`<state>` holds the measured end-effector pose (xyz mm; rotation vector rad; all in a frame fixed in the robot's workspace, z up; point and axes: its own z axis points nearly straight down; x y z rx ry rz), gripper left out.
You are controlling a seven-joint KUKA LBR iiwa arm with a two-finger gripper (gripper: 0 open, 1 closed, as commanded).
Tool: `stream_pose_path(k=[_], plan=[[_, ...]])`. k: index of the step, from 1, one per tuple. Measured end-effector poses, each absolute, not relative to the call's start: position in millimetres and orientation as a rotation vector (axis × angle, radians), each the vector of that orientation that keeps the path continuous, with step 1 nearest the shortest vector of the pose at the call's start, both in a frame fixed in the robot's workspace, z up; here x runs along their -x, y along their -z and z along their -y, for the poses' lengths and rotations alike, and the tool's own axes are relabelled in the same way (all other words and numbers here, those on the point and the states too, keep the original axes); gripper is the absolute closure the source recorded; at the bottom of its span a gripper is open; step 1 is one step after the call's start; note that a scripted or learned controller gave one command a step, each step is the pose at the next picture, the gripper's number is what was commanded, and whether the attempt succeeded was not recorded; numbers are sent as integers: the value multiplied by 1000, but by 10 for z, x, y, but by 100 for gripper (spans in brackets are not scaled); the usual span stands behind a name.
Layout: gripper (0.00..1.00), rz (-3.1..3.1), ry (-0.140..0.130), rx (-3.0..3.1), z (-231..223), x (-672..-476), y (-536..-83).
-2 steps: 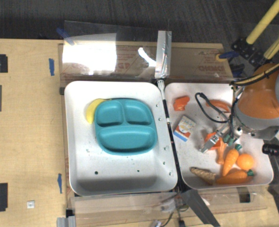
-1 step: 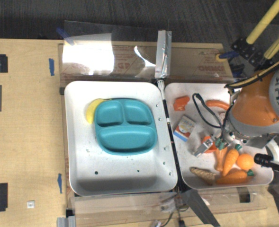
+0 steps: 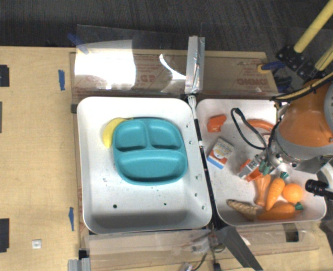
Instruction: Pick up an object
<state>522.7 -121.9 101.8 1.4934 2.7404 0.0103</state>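
In the right bin (image 3: 223,109), seen from the fixed overhead camera, the arm (image 3: 307,126) reaches in from the right and its gripper (image 3: 266,165) sits low over a cluster of toy food near the bin's lower right corner. This looks like the approach or closing step of a pick: the wrist is tipped down toward the pile, probably because most of the items have gathered there. Whether the gripper is parted or closed cannot be told, and nothing can be confirmed as held. Just below it lie a carrot (image 3: 273,192) and, beside that, a round orange fruit (image 3: 293,193); a brown bread-like piece (image 3: 242,208) lies along the bin's lower edge. A small red and orange piece (image 3: 247,169) lies just left of the gripper and is likely the target, though the carrot is as close. Farther up and left, apart from the pile, lie a small white carton (image 3: 220,152) and an orange chunk (image 3: 216,122). A black cable (image 3: 246,130) loops across the bin from the wrist. The crowding could make a clean grasp hard. In the left bin (image 3: 93,151), a teal divided plate (image 3: 150,150) lies flat, covering most of a yellow item (image 3: 108,130), well apart from the arm.
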Motion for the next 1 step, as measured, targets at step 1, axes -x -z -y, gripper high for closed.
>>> stream_pose_path(k=[1], plan=[[100, -2734, -10, -1529, 431, -4827, -2109]])
